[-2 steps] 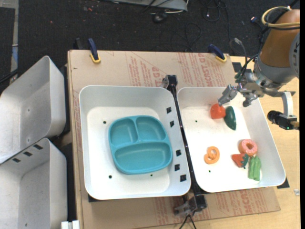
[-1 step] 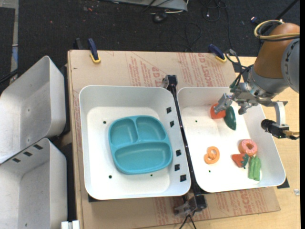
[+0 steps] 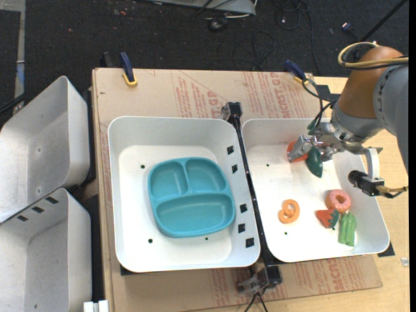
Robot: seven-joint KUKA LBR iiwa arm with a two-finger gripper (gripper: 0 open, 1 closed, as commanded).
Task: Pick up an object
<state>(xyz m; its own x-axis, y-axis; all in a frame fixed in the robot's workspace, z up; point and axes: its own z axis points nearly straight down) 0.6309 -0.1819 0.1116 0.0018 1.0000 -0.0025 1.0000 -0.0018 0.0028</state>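
Gripper low over the right bin's far side, right at a dark green piece

The gripper (image 3: 311, 149) sits against the dark green object (image 3: 315, 164) and a red piece (image 3: 294, 151); whether anything is between its fingers I cannot tell. The green object's long axis runs toward the bin's near edge, and the other toys lie nearer the camera

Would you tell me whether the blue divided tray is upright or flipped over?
Upright: the blue tray lies flat in the left bin, its three compartments facing up.

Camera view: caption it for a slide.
Arm's gripper reaches into right bin beside toys; teal tray in left bin.
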